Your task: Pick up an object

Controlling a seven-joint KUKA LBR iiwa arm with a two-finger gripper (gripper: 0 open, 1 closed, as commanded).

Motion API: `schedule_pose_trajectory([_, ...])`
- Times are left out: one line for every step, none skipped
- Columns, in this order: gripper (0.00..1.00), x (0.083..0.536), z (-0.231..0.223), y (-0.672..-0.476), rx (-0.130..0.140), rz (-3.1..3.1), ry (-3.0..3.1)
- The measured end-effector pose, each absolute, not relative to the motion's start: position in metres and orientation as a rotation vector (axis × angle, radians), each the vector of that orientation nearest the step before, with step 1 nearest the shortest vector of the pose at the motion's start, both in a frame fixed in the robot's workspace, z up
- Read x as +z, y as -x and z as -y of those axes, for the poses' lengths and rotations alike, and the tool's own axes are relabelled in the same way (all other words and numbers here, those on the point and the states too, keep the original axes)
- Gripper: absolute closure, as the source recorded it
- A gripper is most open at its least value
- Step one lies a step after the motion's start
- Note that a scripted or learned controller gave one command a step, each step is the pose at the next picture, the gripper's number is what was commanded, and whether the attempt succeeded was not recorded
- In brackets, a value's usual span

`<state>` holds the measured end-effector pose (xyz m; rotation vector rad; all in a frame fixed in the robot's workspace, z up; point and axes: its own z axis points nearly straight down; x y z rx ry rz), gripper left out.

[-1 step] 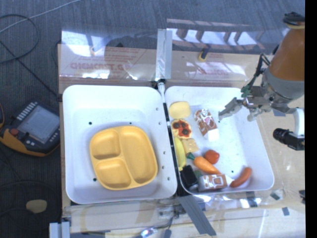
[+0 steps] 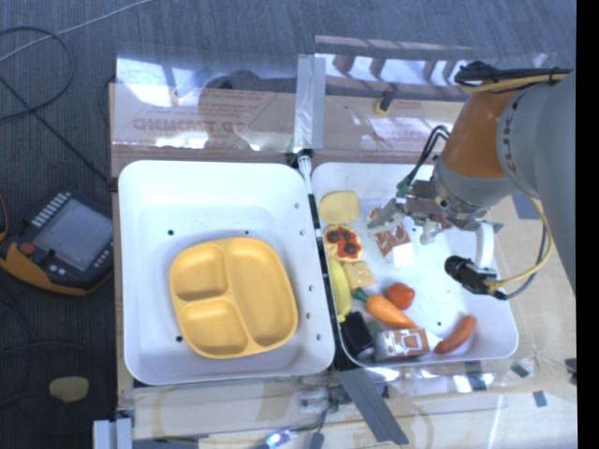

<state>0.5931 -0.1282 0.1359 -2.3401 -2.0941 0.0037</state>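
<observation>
The grey arm [image 2: 524, 148] with its orange band comes in from three o'clock and hangs over the upper part of the right bin [image 2: 505, 344]. The gripper [image 2: 401, 223] sits low above a small brown-and-white packet [image 2: 391, 239]; whether the jaws are spread or pressed together I cannot tell, and nothing visibly sits between them. Toward nine o'clock of the packet lie a pale yellow slice [image 2: 339, 206] and a pizza piece [image 2: 344, 242]. At six o'clock sit a tomato [image 2: 401, 295], a carrot [image 2: 387, 311], a banana [image 2: 339, 286], a carton [image 2: 404, 344] and a sausage [image 2: 455, 335]. The left bin [image 2: 150, 195] holds a yellow divided plate [image 2: 232, 296].
</observation>
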Motion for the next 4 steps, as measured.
schedule_pose_trajectory([0.0,0.089,0.142,-0.63,-0.004,2.172,2.282])
schedule_pose_trajectory([0.0,0.09,0.121,-0.649,0.0,2.413,2.031])
schedule_pose_trajectory([1.0,0.1,0.12,-0.65,-0.003,2.415,2.03])
schedule_pose_trajectory([1.0,0.184,0.078,-0.669,0.0,2.46,1.954])
